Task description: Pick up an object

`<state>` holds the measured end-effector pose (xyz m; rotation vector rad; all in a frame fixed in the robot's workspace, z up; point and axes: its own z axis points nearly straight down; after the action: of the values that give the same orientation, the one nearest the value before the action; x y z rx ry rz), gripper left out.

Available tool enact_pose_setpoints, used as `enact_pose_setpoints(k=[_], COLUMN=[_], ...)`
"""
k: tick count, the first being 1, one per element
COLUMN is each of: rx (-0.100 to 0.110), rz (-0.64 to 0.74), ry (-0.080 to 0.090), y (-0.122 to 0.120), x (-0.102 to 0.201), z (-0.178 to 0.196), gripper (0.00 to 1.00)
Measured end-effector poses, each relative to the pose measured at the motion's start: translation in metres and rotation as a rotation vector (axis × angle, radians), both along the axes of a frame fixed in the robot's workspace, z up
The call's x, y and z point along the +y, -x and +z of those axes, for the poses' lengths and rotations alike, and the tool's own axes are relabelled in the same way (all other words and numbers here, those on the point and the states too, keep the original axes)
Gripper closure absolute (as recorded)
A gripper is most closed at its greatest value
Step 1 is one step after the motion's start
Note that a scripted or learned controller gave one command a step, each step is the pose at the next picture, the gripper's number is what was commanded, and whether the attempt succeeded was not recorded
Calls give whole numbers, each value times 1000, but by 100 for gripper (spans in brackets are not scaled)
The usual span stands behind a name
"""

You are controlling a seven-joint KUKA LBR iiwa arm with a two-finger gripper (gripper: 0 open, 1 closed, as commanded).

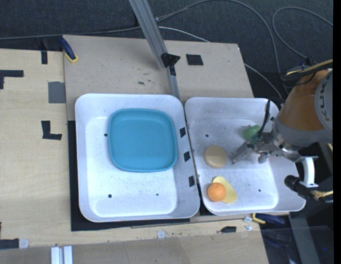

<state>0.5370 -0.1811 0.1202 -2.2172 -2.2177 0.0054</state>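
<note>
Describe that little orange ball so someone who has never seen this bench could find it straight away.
Look to the right-hand shallow white bin, the one the arm reaches into. Near its front edge, the small round orange ball rests against a flat yellow piece. Its neighbour, a pale beige rounded lump, lies further back and is duller and larger.
</note>
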Motion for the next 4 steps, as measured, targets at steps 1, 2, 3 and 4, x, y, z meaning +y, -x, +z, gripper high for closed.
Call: enact_pose_setpoints(k=[1, 2, 3, 4], rx=[-6, -11, -6, -7], rz=[1, 0, 0, 4], ry=[1, 3, 1, 0], y=[-1, 0, 0, 6], x=[0, -4, -4, 44], z=[13, 74, 81, 90], gripper=[100, 100, 100, 100])
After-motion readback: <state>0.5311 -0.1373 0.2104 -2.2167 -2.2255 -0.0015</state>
